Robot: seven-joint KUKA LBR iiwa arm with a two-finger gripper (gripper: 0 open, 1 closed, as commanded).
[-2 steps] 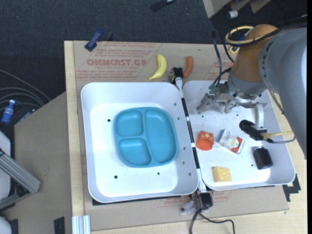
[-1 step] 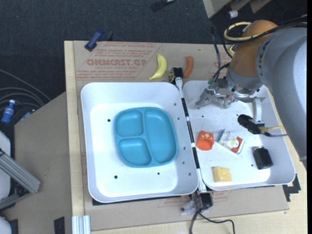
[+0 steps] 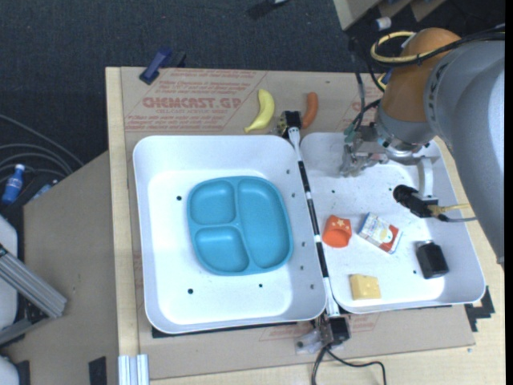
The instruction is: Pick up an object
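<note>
The right bin (image 3: 449,295) holds an orange cup-like toy (image 3: 337,232), a small white and red carton (image 3: 377,233), a yellow cheese wedge (image 3: 365,286) and a black block (image 3: 431,260). My gripper (image 3: 355,160) hangs over the far left part of this bin, above bare white floor. It is well behind the orange toy and the carton and touches none of the objects. Nothing shows under its tip.
The left bin (image 3: 160,295) holds a blue divided plate (image 3: 239,224). Behind the bins, on the brown board, lie a yellow banana (image 3: 261,111) and an orange carrot-like toy (image 3: 309,109). A blue object (image 3: 155,66) sits at the board's far left corner.
</note>
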